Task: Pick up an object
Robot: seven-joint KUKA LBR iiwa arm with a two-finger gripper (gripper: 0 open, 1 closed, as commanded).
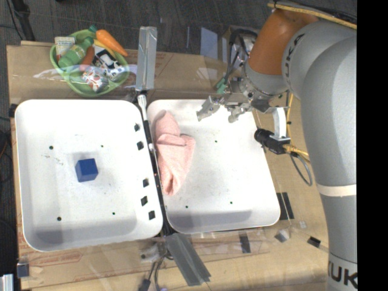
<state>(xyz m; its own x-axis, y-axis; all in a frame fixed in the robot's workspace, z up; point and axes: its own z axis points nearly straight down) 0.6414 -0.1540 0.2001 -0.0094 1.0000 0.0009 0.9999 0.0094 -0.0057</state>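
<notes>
Gripper [219,107] hangs over the far edge of the right bin [267,193], fingers spread with nothing between them, so the approach step looks to be in hand. Nearest target is the pink cloth [171,150] against that bin's left wall; next it must drop and shift left. Farther left, a blue cube [86,169] sits in the left bin [36,223], and a green bowl [91,86] of clutter lies beyond

You see a soft pink cloth [171,150], rumpled and matt, lying in smooth white plastic bins [260,187]. The blue cube [86,170] looks matt; the bench [36,59] looks like bare wood.
</notes>
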